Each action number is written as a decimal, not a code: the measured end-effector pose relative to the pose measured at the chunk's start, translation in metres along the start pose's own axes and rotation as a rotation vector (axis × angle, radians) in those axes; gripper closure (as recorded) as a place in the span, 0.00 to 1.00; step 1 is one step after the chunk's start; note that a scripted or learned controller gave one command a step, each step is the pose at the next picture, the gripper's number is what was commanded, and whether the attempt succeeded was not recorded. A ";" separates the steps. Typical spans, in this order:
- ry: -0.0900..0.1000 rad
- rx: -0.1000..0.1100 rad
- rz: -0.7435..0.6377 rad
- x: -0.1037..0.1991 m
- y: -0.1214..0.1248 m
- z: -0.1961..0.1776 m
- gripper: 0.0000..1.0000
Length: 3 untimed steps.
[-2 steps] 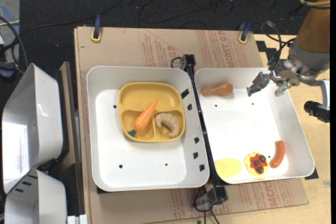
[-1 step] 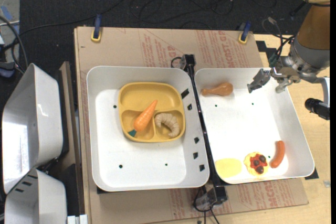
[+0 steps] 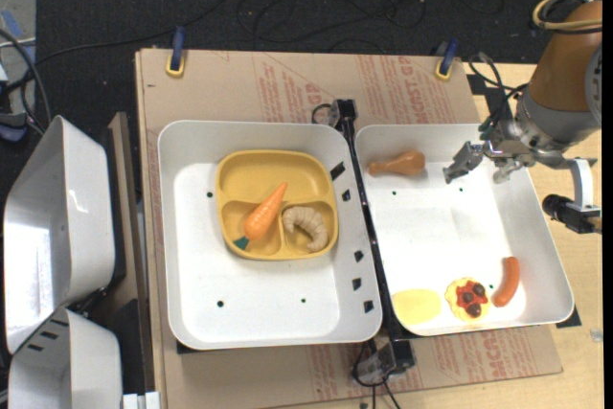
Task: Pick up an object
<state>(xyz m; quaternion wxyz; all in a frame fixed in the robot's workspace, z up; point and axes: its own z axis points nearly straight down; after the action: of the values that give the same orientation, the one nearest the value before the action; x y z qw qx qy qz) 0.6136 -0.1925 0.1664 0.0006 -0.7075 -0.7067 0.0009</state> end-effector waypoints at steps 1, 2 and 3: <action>0.000 0.000 0.001 -0.008 -0.004 0.048 0.00; 0.000 0.000 0.000 -0.008 -0.004 0.075 0.00; -0.001 -0.004 -0.001 -0.008 -0.003 0.063 1.00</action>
<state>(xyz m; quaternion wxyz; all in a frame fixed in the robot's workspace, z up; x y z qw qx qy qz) 0.6107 -0.2002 0.1032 -0.0012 -0.7072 -0.7070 -0.0003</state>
